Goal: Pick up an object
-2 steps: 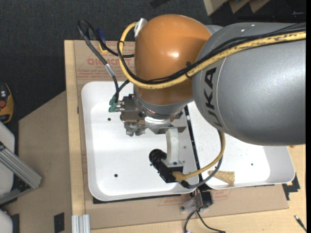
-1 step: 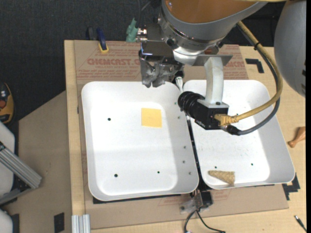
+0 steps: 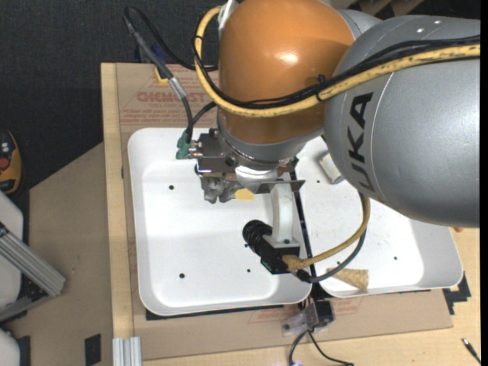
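My gripper (image 3: 216, 189) hangs low over the upper middle of the left bin (image 3: 164, 235), under the big orange wrist band. A small yellow piece (image 3: 244, 194) shows just right of the gripper, close to the bin floor; whether it touches the gripper is unclear. In the right bin (image 3: 404, 265) a tan, wedge-shaped object (image 3: 353, 279) lies near the front left corner. A pale grey block (image 3: 329, 167) sits at that bin's back left, partly hidden by the arm.
The arm's grey body covers most of the right bin. The bins rest on a cardboard sheet (image 3: 114, 166). Cables and a small connector (image 3: 313, 316) lie at the front edge. A metal rail (image 3: 30, 261) stands at the far left.
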Robot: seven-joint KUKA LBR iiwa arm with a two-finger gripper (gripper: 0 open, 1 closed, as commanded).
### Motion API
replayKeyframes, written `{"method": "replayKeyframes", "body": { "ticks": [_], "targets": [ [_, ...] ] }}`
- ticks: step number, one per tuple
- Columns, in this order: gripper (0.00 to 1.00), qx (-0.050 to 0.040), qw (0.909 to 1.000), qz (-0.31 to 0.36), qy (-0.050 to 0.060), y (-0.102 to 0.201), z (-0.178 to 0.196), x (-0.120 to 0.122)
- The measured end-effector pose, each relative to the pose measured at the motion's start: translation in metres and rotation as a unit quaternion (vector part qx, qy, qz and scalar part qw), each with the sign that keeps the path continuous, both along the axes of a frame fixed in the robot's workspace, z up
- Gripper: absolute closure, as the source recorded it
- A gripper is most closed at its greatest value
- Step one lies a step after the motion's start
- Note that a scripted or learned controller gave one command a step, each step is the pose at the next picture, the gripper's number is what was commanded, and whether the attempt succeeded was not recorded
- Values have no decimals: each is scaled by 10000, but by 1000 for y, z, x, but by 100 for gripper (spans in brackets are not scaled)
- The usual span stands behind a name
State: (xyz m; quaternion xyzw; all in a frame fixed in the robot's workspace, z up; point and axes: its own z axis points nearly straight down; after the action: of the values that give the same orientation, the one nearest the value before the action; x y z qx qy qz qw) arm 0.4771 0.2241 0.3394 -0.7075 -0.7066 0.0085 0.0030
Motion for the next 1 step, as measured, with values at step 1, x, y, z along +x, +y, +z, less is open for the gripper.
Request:
{"method": "replayKeyframes", "body": {
  "ticks": [1],
  "targets": [
    [100,88,9998,16,-178,0,186,3]
  ]
}}
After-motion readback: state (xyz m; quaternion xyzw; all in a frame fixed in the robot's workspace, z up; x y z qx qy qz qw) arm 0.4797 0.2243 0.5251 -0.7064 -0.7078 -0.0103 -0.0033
